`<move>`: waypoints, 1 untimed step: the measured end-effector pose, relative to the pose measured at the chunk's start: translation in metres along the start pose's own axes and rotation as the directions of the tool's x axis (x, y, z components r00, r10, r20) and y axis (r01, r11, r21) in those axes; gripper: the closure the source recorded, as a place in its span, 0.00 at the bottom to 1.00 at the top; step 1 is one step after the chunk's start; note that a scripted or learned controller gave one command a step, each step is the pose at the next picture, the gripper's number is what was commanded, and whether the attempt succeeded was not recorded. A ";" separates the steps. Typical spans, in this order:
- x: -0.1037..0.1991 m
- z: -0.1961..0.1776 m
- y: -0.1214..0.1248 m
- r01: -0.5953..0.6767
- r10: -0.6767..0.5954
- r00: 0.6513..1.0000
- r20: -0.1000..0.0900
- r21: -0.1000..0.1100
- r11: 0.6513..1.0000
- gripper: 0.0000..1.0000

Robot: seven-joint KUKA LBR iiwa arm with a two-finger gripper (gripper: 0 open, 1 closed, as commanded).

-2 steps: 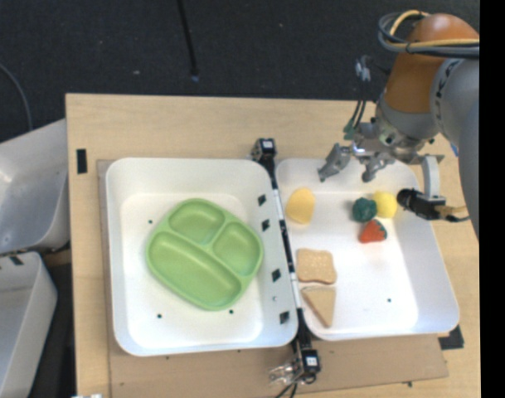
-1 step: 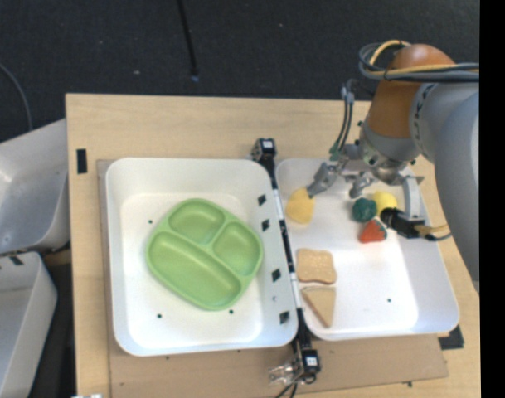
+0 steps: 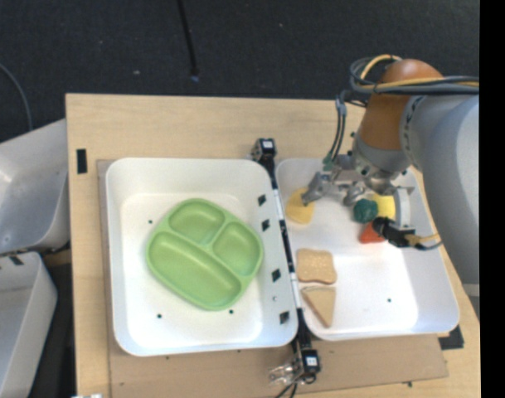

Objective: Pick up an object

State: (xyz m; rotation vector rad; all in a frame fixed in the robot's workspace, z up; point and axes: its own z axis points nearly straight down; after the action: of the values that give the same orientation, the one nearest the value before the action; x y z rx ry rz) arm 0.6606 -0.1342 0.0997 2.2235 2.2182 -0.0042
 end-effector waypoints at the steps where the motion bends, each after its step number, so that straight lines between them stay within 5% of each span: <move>1: -0.001 -0.014 0.001 -0.001 0.001 1.000 0.001 -0.006 1.000 1.00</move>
State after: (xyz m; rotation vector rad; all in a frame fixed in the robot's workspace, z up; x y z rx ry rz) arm 0.6621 -0.1351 0.1135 2.2210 2.2135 0.0015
